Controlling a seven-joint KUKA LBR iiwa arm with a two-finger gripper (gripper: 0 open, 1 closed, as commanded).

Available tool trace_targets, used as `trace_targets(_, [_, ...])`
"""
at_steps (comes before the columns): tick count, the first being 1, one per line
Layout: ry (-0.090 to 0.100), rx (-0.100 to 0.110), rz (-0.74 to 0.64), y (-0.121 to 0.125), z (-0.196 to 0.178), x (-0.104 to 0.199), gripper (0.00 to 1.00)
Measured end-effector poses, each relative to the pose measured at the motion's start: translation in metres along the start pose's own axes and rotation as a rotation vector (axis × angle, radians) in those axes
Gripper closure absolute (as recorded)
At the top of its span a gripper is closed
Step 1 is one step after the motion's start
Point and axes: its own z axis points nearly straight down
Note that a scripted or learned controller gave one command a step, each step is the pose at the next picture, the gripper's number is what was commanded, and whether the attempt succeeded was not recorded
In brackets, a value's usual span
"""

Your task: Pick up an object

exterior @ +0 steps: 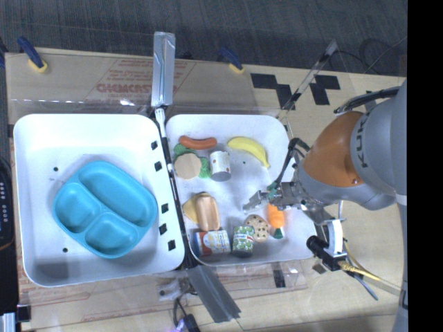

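Evidently the pick is at its approach stage: the pincer [266, 198] hangs low inside the right bin [228, 122], just beside the orange carrot toy [276, 217], and nothing can be seen between its fingers. Whether the pincer is released or clenched cannot be told from this slanted overhead view. No object appears lifted, so, as a judgement, closing on a target and raising it remain to be done. The carrot toy seems the likeliest target. Taking the carrot toy as landmark: a cookie [256, 227] lies touching it on the side toward the left bin; a green patterned block [242, 241] and a small jar [214, 241] sit beyond the cookie; a bread loaf [205, 210] lies farther that way; a banana [248, 149], a white can [220, 164], a burger [187, 164] and a sausage [199, 143] lie toward the far wall. The cookie crowds the carrot toy and may hinder a clean grip. The left bin [34, 151] holds a blue divided plate [104, 206].
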Motion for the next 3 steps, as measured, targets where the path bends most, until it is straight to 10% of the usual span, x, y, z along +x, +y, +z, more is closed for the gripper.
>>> trace_targets(1, [0.000,-0.005,-0.006,0.003,-0.011,0.000,1.00])
trace_targets(2, [0.017,0.026,-0.188,0.067,-0.060,0.047,1.00])
trace_targets(3, [0.016,0.028,-0.186,0.066,-0.059,0.046,0.00])
